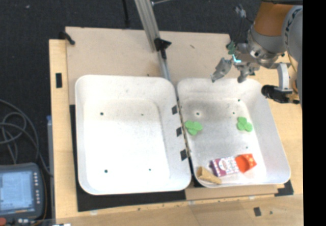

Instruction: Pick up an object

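My gripper (230, 74) hangs above the far rim of the right bin (270, 118), its two grey fingers spread apart with nothing between them. In that bin lie a green piece (193, 128) near the left wall, a second green piece (244, 125) toward the right, and a purple-and-white packet (224, 166) next to an orange-red item (246, 162) at the near side. A tan piece (208, 174) rests at the near left corner. All of these lie well below and nearer than the gripper.
The left bin (127, 133) sits beside the right one, with dark clips on the shared edge. A slanted metal pole (147, 19) rises from behind the bins. A tablet (19, 189) lies at the lower left, off the bench.
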You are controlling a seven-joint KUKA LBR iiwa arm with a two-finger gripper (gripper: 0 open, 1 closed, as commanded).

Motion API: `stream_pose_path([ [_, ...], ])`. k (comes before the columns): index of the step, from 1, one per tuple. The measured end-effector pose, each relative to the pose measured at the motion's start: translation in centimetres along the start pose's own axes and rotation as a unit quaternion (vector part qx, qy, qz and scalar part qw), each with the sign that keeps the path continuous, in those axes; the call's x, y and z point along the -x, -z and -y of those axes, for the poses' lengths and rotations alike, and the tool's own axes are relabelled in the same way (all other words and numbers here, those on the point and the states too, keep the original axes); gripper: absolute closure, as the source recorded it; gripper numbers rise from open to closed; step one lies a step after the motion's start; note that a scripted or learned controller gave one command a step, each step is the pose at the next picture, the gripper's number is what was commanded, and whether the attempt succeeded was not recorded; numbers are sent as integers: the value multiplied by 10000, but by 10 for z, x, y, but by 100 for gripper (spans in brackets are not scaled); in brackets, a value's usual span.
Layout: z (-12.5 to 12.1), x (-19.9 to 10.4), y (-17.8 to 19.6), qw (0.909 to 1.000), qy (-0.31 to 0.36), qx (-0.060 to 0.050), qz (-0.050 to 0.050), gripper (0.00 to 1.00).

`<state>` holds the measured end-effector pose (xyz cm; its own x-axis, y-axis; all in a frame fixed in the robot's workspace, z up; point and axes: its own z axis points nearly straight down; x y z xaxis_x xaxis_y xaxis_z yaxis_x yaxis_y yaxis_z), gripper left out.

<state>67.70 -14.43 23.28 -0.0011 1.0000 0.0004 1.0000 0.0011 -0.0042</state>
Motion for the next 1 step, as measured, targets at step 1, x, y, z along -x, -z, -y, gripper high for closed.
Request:
stream_pose_path([
  [1,-1,0,4,10000,12,23,15,0],
])
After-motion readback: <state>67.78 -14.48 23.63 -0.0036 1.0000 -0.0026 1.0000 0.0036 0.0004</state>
